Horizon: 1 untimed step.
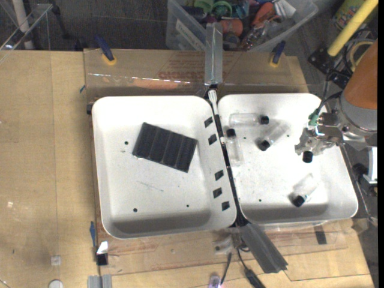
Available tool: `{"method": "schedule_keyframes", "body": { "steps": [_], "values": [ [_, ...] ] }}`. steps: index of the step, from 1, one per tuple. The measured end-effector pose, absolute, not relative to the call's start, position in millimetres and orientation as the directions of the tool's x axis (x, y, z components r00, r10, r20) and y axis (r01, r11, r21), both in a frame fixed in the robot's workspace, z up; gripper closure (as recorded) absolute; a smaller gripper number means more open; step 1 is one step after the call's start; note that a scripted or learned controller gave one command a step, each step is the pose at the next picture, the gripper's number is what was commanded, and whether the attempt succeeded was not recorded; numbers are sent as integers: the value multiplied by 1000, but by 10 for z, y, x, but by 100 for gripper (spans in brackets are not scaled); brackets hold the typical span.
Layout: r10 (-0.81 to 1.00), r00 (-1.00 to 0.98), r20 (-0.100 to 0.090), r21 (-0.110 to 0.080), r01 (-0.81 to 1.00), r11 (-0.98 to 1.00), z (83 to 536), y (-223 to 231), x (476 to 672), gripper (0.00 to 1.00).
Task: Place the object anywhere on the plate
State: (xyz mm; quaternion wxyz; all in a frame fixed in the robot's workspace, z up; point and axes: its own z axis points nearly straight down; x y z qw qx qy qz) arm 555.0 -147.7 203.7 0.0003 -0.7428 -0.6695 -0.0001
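Note:
The plate (165, 147) is a black ridged rectangle lying slightly turned in the left bin (114, 215). Several small clear bottles with black caps lie in the right bin (336, 212): one near the back (246, 119), one beside the divider (233, 144), one in the middle (271, 137) and one near the front right (303, 189). My gripper (308, 144) hangs over the right bin's right side, above and behind the front-right bottle. A small dark piece (308, 156) shows at its lower tip; I cannot make out what it is.
A metal divider with black clips (217, 155) runs between the two bins. A clear tub of colourful toys (240, 8) stands behind the bins. The grey arm with its orange band (363, 95) comes in from the right edge.

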Motion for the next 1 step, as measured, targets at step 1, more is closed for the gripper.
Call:
{"method": "schedule_keyframes", "body": {
  "steps": [1],
  "values": [
    [841, 541, -1, -1, 841, -541, 2753, -1704, 5523, 100]
  ]
}}
